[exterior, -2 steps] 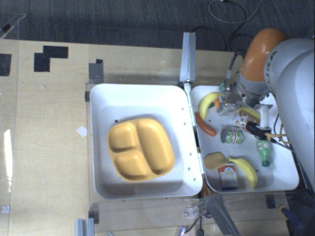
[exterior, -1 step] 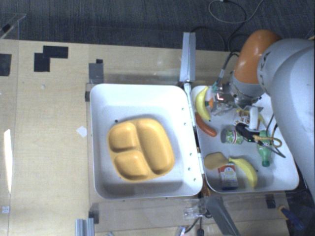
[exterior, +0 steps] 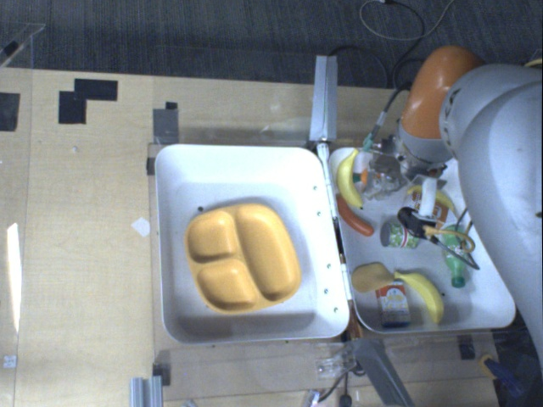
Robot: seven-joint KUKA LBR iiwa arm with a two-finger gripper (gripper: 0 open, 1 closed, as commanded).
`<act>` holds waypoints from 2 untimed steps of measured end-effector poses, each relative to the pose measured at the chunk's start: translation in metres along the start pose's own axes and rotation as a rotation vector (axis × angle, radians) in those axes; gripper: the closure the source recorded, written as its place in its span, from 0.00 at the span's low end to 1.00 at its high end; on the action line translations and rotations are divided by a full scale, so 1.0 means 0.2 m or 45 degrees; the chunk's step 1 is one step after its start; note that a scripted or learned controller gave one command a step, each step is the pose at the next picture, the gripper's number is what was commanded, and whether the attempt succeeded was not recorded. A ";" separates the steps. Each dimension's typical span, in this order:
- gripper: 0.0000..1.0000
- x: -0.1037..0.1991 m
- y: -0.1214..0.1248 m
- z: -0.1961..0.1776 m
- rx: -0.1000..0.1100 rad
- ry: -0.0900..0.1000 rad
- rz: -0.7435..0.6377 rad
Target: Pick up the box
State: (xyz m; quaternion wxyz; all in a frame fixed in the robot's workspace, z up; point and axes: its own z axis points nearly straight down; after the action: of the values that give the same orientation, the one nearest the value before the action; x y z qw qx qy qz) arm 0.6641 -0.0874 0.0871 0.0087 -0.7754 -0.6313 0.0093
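**Pincer low in the right bin, box well off from it**

The pincer hangs at the far end of the right bin, under the orange band of the arm; whether it is open or closed cannot be told. Just to its left in the view lies a banana, curved along the bin wall, and below that a red sausage. A little further from the pincer, toward the bottom of the view, a can lies on its side. Beyond that come a brown lump and a second banana. The box is between those two, near the end of the bin opposite the pincer and well apart from it.

Further left of the pincer, the left bin holds a yellow three-part tray. Past it runs the pale wooden bench with black marks. Above the pincer, dark grey carpet carries a looped cable.
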 end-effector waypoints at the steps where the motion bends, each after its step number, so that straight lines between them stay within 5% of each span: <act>1: 1.00 -0.17 0.03 -1.18 -0.042 0.006 0.076; 2: 1.00 -0.25 0.07 -0.32 -0.036 0.004 -0.037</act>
State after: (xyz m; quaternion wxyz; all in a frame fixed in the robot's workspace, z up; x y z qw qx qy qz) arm 0.6697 -0.1385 0.1504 -0.0012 -0.7663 -0.6424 -0.0012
